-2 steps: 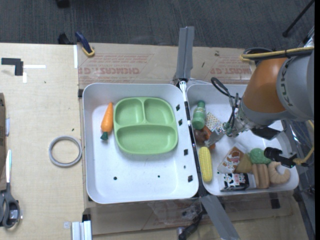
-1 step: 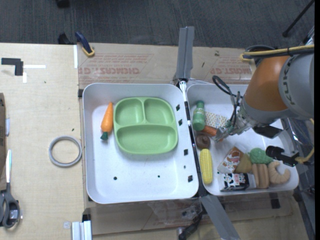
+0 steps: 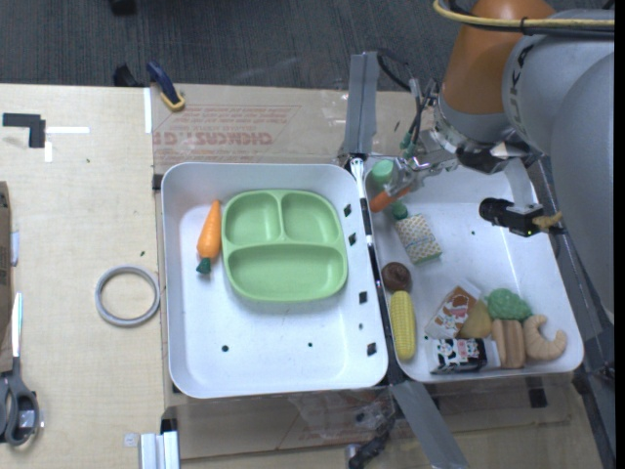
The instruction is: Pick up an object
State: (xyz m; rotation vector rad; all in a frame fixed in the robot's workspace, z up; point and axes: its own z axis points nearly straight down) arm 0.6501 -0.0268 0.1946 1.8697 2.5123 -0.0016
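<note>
We look down from one fixed camera above the bench (image 3: 78, 213), tilted so the far edge and dark floor (image 3: 244, 18) sit along the top. Both bins fall within the frame, the left bin (image 3: 264, 360) near the centre and the right bin (image 3: 459, 252) beside it. The arm (image 3: 527, 57) looms large at upper right, close to the lens.

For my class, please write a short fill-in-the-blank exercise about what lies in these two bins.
1. The green divided plate lies in the ____ bin.
2. The toy carrot lies just ____ of the plate.
3. The corn cob is coloured ____.
4. The roll of tape lies on the bench, ____ the bins.

Missing words: left; left; yellow; outside
</note>
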